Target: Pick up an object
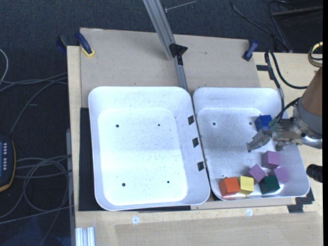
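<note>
From my seat at the remote console I see two white bins side by side on the bench: the left bin [102, 137] and the right bin [220, 104], which holds all the blocks. A grey metal bar [161, 24] slants down from the top of the view and ends at the seam between the bins, and blue clamps [84, 42] sit at the board's far corners. Cables [31, 163] loop over the dark floor on the left. The arm [312, 111] reaches in from the right, and its gripper [259, 142] hangs over the right-hand part of the right bin, tips pointing left and down; I cannot tell how far apart they stand. A blue block [264, 121] sits just behind the gripper, close against it, but I see nothing clamped. The rest of the blocks crowd the near right corner: an orange block [230, 185], a yellow block [247, 183] touching it, a green block [268, 185], and three purple blocks [271, 159] bunched above them. That cluster lies near the gripper, just below it in the view, the topmost purple block closest.
</note>
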Robot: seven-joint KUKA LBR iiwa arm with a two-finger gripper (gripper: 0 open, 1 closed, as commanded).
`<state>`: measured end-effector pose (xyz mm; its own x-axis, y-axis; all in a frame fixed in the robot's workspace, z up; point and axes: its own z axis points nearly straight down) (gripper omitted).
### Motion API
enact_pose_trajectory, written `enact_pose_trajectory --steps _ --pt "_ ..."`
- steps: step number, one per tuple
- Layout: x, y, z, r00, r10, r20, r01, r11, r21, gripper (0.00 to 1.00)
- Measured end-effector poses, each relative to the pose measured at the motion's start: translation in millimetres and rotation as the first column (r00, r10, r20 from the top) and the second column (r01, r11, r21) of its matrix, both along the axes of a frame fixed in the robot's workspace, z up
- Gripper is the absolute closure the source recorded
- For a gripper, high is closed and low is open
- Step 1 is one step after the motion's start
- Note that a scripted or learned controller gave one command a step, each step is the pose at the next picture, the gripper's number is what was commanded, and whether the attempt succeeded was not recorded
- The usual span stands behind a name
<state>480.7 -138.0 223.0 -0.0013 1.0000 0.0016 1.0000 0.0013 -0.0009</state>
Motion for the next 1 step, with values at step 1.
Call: enact_pose_trajectory --steps 1 --pt "0.1 -0.1 0.0 1.0 0.0 0.001 0.0 1.0 -0.001 0.0"
